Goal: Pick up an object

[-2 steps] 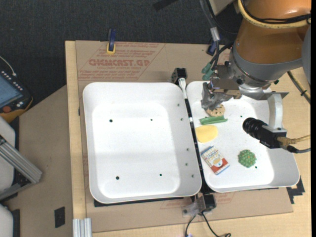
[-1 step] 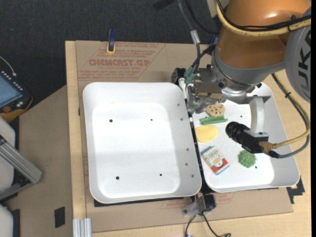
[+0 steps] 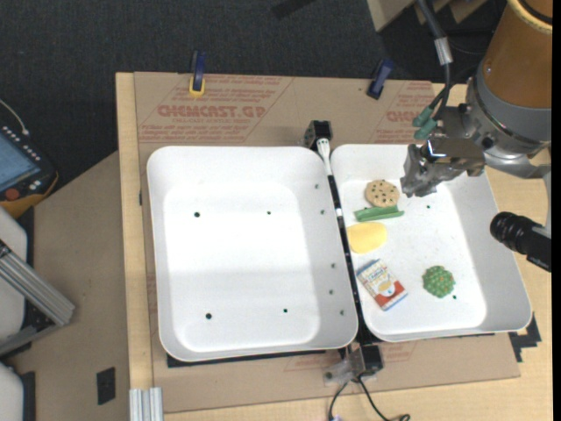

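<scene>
Several small items lie in the right bin: a round tan cookie, a green bean pod just below it, a yellow lemon-shaped piece, a small red and white carton and a bumpy green ball. My gripper hangs over the bin's upper part, just right of the cookie and close to it. Nothing shows between its tips.
The left bin lies beside the right one, with a black divider strip between them. Both rest on a cardboard sheet held by blue clamps. A black cylinder juts in at the right.
</scene>
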